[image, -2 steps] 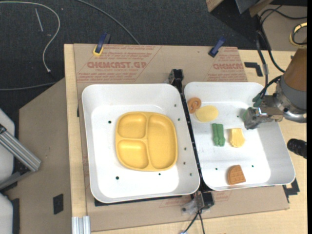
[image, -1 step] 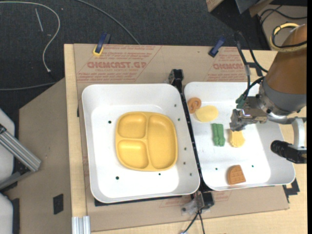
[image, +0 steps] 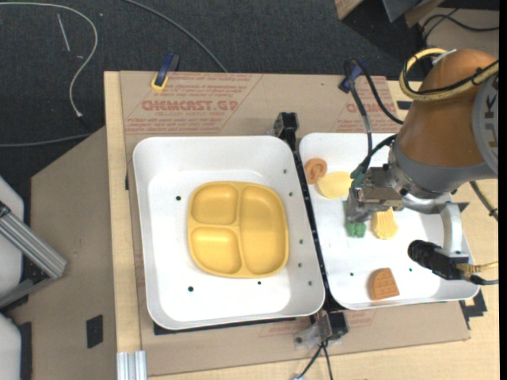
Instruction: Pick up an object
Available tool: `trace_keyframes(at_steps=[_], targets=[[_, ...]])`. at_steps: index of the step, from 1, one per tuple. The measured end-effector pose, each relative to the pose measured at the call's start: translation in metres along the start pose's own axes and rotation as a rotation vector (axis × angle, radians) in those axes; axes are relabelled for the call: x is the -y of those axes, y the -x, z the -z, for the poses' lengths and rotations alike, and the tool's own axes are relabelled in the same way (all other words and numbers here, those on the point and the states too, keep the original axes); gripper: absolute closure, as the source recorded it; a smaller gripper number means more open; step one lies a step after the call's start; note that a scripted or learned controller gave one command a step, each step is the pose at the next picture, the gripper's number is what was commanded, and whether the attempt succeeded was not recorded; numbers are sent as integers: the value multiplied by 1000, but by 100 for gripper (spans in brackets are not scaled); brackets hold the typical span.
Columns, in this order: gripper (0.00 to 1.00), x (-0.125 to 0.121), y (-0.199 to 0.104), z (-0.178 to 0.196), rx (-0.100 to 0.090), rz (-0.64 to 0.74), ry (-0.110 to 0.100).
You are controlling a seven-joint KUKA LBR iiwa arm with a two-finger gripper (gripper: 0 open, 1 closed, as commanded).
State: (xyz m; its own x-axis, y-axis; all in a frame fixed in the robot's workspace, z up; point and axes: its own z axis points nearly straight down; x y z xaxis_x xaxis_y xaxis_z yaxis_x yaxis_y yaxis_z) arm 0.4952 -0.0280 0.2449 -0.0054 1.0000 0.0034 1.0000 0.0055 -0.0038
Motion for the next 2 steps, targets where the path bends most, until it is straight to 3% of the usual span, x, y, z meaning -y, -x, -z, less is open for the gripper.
trace_keyframes(at_steps=[2], targets=[[100, -3, -118, -8, 1, 1, 0]])
